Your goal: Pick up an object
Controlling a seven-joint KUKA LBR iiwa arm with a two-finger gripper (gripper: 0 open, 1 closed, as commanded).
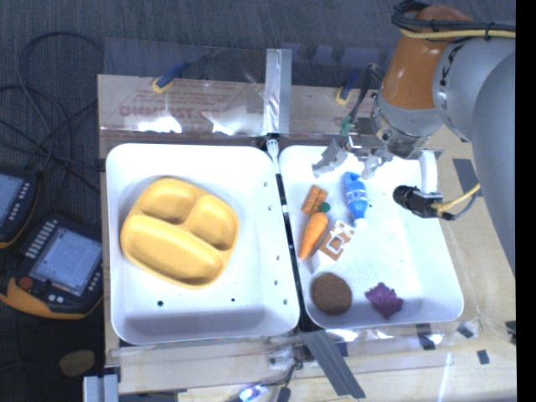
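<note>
We can't read any text here: the red printing on the cardboard panel [180, 100] behind the left bin [251, 162] is too blurred, and the teach pendant's screen [63, 258] left of that bin shows nothing legible.

The arm [481, 74] is smooth grey with an orange band [414, 65], black and yellow cables, and a metal pincer [347, 162].
</note>
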